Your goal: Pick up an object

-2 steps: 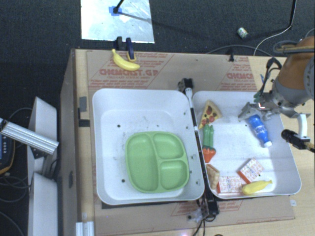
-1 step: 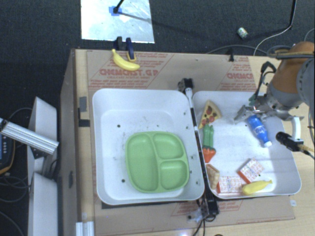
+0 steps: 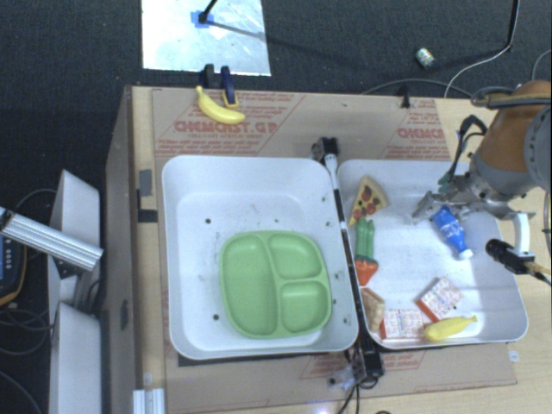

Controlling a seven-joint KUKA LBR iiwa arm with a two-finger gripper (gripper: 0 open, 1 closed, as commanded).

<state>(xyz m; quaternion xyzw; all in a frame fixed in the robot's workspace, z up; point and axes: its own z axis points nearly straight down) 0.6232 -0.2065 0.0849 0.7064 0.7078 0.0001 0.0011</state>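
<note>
- Dark carpet surrounds a cardboard-topped bench that carries two shallow white bins side by side.
- At the upper right corner of the right bin, the gripper hangs low on the grey arm with its orange band; whether it is spread or closed cannot be told from this slant.
- Just beside the gripper, touching or nearly so, lies a small blue-and-white bottle, tilted, its white cap toward the bin's middle. It appears to rest on the bin floor and is not seen clamped.
- Along the same bin's left wall: a toy pizza slice, then a toy carrot below it.
- Near the front wall: a red-and-white packet, a second patterned packet and a yellow toy banana, close together.
- Further out, the left bin holds a green divided plate.
- Another yellow banana sits on the cardboard behind the bins.
- Progress, as a judgement: the arm is at a likely target, the bottle, but nothing is lifted. Securing a grasp and raising it remain.
</note>
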